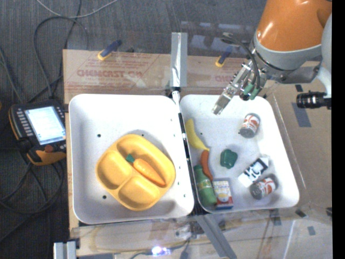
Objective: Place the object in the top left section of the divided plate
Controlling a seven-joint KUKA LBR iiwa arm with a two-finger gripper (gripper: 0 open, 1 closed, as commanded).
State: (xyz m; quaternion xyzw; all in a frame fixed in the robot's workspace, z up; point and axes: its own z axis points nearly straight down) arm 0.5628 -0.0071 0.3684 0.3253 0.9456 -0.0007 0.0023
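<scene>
Orange-banded wrist aside, the gripper [221, 106] hangs over the right bin's [285, 144] upper part holding nothing; whether it is apart or together cannot be told. A carrot [149, 171] already lies across the yellow divided plate [113, 169] in the left bin [86, 123], apparently straddling a divider. Any pick should drop straight down, clear of the can [249, 125] and the bin walls.

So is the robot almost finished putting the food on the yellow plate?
Partly, it seems. A carrot already lies on the yellow plate in the left bin, though it crosses the middle rather than sitting clearly in one section. The gripper hangs above the right bin with nothing visible between its fingers. The banana, cans, green pepper and cartons wait there.
</scene>
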